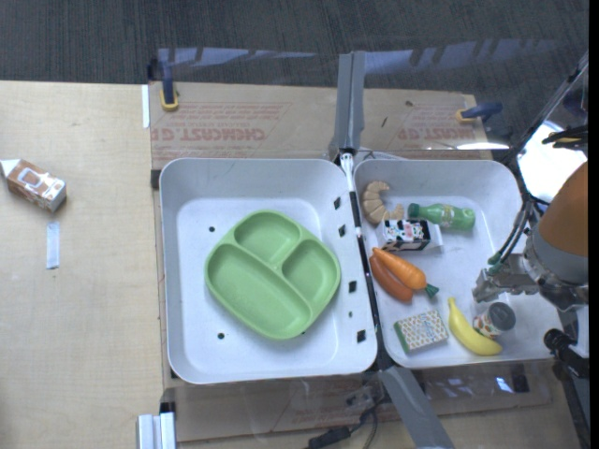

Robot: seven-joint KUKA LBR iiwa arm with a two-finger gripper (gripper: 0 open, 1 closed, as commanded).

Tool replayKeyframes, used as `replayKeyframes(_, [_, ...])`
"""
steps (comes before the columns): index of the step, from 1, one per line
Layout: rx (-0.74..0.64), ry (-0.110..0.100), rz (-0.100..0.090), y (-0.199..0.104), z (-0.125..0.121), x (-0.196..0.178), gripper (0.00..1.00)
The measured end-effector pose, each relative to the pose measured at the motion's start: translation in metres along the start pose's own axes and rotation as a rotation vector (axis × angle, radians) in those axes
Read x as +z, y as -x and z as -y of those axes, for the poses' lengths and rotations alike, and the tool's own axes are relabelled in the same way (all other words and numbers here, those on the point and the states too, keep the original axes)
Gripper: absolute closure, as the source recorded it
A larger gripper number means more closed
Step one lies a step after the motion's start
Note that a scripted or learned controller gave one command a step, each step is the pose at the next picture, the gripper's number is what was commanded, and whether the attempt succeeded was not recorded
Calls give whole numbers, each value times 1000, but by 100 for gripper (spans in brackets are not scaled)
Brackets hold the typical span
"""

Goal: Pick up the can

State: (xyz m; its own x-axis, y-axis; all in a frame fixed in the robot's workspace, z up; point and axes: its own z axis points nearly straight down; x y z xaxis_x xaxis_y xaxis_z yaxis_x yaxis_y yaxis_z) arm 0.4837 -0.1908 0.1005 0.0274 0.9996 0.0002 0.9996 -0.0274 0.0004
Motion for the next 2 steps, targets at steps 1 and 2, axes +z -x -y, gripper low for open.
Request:
replayKeyframes(1, [-1,0,0,0,0,0,0])
replayKeyframes(2, [45,-2,1,-74,-44,-60,0])
